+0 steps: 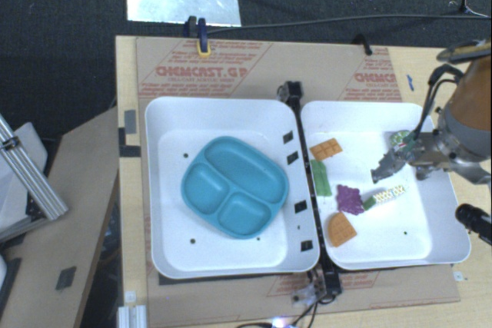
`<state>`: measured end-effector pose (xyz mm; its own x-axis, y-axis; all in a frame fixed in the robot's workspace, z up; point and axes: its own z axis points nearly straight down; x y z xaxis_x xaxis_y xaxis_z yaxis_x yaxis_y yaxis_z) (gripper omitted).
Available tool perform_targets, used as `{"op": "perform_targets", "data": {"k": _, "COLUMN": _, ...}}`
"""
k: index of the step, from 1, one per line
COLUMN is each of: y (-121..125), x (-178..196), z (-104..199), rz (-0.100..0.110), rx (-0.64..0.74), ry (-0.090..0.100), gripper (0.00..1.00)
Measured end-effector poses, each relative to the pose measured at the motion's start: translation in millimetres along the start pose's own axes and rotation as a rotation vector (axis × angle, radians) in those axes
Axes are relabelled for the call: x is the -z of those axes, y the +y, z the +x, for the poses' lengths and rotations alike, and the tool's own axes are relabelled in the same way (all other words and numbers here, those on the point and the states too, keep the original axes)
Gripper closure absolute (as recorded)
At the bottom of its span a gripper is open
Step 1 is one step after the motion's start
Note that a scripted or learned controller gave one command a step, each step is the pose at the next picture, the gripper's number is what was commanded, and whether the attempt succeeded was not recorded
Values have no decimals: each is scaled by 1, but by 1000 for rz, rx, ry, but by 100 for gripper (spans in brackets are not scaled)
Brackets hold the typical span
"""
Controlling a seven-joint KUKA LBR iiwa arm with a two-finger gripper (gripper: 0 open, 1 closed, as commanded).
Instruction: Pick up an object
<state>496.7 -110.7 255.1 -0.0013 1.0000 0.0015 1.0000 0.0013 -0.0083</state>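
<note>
Oddly, no single target stands out: the right bin (442, 242) holds a waffle (326, 149), a green strip (320, 178) lying lengthwise front to back, purple grapes (350, 200), a cracker (341, 228) and a printed wrapper (388, 195), writing unreadable. Gripper (382, 172) hangs just above the wrapper, finger spacing unclear. Board (201, 73) reads "CHEMCAST GP".

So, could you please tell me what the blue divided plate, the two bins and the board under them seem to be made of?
The blue divided plate looks like moulded plastic with a matte finish: uniform colour, soft rounded compartment edges. The two bins, left and right, look like thin white plastic, smooth, with rolled rims. The board looks like a sheet under brown printed protective paper; the material beneath cannot be told.
</note>
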Motion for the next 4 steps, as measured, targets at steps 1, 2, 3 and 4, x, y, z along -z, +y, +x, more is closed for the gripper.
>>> {"op": "perform_targets", "data": {"k": 1, "y": 2, "x": 5, "z": 0, "rz": -11, "rx": 3, "ry": -2, "gripper": 0}}
{"op": "perform_targets", "data": {"k": 2, "y": 1, "x": -37, "z": 1, "rz": -6, "rx": 0, "ry": -1, "gripper": 0}}
{"op": "perform_targets", "data": {"k": 3, "y": -4, "x": -89, "z": -7, "rz": -6, "rx": -1, "ry": -1, "gripper": 0}}
{"op": "perform_targets", "data": {"k": 4, "y": 3, "x": -148, "z": -11, "rz": -6, "rx": -1, "ry": 0, "gripper": 0}}
